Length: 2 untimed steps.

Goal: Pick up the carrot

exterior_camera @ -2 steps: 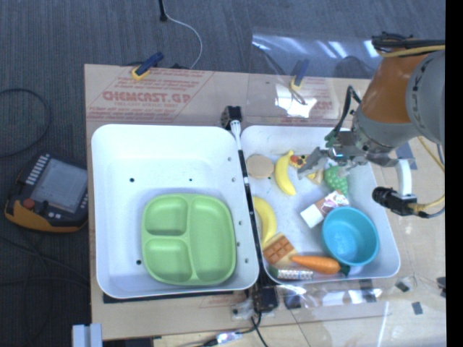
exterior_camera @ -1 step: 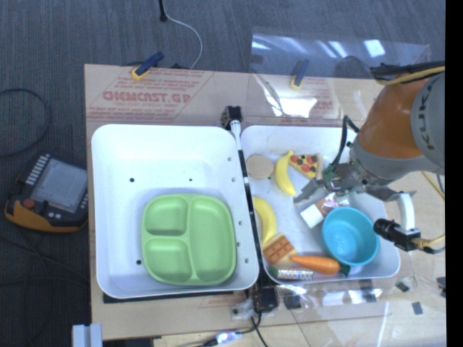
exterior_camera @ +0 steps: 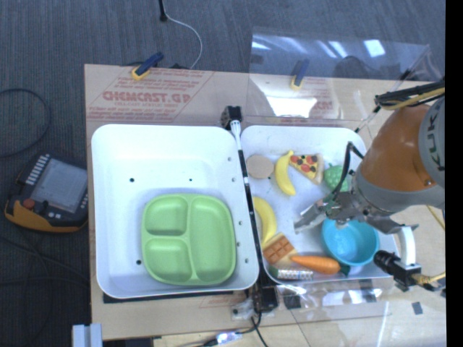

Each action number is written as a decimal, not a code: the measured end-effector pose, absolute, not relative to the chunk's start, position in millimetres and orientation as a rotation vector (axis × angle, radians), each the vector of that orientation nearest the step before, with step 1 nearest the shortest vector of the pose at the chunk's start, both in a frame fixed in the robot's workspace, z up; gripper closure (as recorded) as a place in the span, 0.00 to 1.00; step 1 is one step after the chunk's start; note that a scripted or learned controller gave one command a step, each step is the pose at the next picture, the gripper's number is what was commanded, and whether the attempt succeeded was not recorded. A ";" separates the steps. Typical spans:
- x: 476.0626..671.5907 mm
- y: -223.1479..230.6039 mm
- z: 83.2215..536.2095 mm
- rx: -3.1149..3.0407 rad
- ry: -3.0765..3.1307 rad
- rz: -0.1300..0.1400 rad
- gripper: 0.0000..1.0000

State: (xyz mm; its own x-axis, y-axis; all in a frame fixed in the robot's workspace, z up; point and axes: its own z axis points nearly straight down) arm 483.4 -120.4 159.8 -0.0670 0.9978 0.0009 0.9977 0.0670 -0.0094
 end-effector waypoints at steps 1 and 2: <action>577.0 -110.3 145.8 -2.261 -2.175 0.008 0.00; 506.8 -120.7 132.6 -1.933 -2.502 -0.019 0.00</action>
State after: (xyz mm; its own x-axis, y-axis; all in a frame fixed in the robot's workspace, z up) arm 506.8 -120.7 132.6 -0.2521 0.9677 -0.0084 0.9674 0.2522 0.0218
